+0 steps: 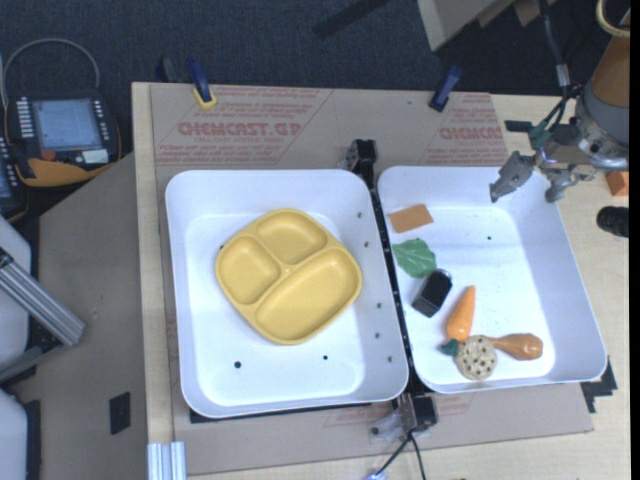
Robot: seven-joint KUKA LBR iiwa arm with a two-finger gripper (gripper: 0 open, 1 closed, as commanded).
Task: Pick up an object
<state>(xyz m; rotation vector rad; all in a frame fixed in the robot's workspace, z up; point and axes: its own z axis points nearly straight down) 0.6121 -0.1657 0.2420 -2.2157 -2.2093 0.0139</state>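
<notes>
Currently hovering over the far right corner of the right bin (560, 268): gripper (533, 181), fingers spread apart, nothing between them. Reaching in from the right, wrist above the bin's far rim.

Lying in that bin, nearer its left wall: orange flat piece (410, 217) at the far end, green leaf-like piece (416, 258) just nearer than it, black block (433, 293) nearer again and touching or almost touching the green. Sitting beside the block toward the bin's near end: carrot (461, 313), tilted, then a round seeded slice (477, 358) touching a tan drumstick-shaped piece (515, 346).

Resting in the left bin (190, 268): yellow divided plate (290, 273), well apart from the gripper.

Judging the step: approaching, no object chosen or touched yet. Needing next: travelling from the far corner toward the cluster, lowering with fingers straddling one piece. Favouring the carrot, probably: standing clearer of its neighbours along its upper half.
</notes>
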